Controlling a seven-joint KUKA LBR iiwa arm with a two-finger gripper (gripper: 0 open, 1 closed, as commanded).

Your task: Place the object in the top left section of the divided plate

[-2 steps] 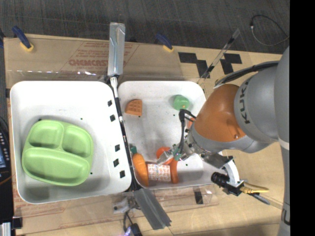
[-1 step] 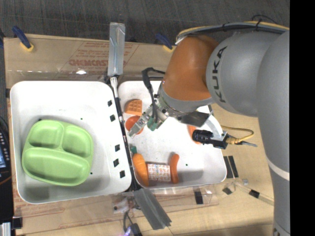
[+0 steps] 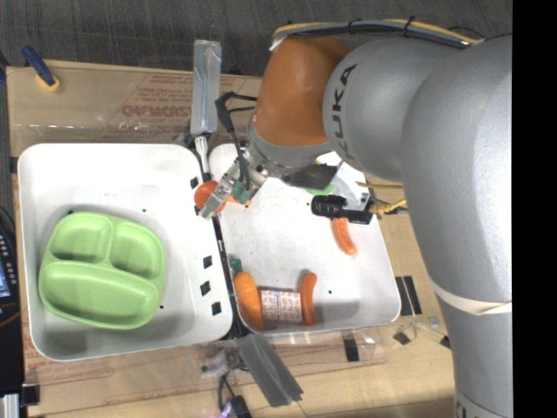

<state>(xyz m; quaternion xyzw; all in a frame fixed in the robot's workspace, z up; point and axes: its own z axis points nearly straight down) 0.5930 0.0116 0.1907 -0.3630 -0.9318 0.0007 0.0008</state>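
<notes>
The green divided plate [image 3: 103, 271] lies in the left bin [image 3: 104, 168], with two small sections on its upper side and one large section below. My gripper [image 3: 213, 200] hangs over the wall between the two bins, above and to the right of the plate. It is shut on a small orange-red object [image 3: 206, 194], which pokes out at the fingertips. The object is above the left bin's right edge, well apart from the plate.
In the right bin [image 3: 287, 233] an orange carrot-like piece [image 3: 345, 237] lies at the right. Along the front wall lie another orange piece [image 3: 246, 296], a labelled can [image 3: 280, 305] and a brown sausage [image 3: 308, 296]. The grey arm covers that bin's back right.
</notes>
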